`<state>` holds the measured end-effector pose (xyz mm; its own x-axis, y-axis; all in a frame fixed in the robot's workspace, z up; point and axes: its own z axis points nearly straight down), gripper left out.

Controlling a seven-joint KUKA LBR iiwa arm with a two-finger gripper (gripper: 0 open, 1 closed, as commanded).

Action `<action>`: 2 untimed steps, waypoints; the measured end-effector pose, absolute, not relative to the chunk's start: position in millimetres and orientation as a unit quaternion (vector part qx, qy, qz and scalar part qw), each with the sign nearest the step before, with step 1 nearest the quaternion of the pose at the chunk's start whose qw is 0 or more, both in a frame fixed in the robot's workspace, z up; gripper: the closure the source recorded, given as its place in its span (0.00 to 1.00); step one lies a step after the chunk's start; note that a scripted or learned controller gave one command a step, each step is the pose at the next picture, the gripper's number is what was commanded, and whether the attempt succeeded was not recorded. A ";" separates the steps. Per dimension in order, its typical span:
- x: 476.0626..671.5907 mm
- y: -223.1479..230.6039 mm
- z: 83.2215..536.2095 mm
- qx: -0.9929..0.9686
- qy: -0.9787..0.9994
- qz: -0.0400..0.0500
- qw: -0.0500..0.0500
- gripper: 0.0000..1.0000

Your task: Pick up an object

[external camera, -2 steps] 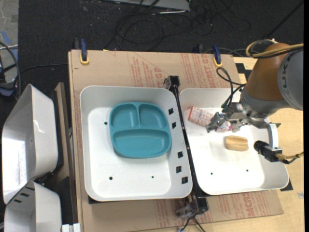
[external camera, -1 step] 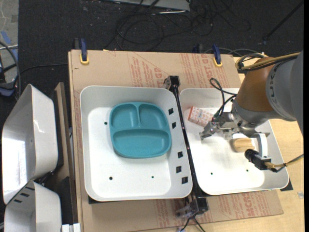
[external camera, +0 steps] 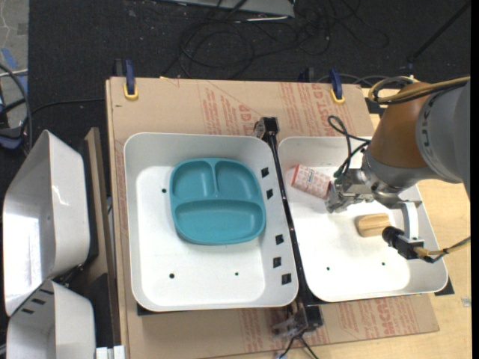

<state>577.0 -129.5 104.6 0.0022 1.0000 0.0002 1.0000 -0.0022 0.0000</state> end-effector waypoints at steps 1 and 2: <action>580.9 -133.0 147.1 -0.707 -0.707 -0.001 -0.001 1.00; 586.5 -142.4 203.3 -0.707 -0.708 -0.001 -0.003 1.00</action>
